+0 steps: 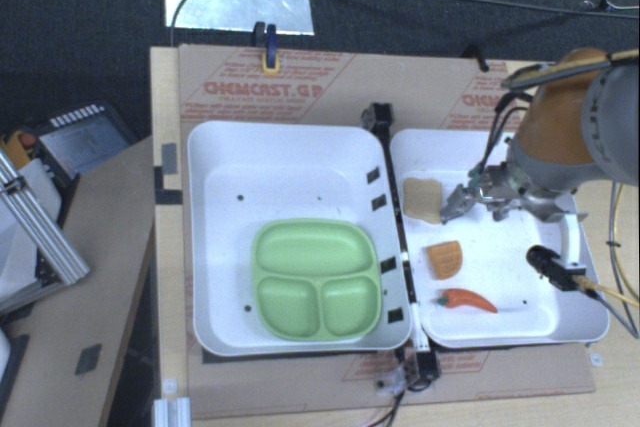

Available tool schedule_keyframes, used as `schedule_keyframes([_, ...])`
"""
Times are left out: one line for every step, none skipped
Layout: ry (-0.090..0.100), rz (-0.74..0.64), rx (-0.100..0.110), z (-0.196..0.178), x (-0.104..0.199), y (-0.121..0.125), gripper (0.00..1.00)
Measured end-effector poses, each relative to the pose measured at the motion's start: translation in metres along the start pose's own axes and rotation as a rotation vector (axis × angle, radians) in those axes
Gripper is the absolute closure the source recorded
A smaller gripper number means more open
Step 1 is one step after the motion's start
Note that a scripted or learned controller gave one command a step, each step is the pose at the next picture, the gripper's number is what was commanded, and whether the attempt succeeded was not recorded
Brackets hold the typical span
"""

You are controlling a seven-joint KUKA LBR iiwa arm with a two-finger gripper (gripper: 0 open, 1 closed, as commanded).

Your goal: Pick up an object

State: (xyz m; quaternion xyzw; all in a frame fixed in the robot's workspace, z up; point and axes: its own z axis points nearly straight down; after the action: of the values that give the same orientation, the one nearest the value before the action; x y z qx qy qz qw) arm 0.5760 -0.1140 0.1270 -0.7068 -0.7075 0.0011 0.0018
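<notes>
Clearly, board (262, 87) under bins reads "CHEMCAST GP".

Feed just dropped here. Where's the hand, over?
Hand over right bin, beside tan slab. Orange chunk, red pepper untouched. Nothing blocking.

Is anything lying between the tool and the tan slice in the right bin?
Nothing visible does. The tool sits just right of the tan slice over bare bin floor. The orange piece and red pepper lie nearer the camera, off that line.
</notes>
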Motion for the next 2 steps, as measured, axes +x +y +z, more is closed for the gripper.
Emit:
schedule_keyframes([0.000, 0.000, -0.001, 0.045, 0.000, 0.000, 0.00])
schedule_keyframes([-0.001, 0.000, -0.007, 0.032, 0.000, 0.002, 1.00])
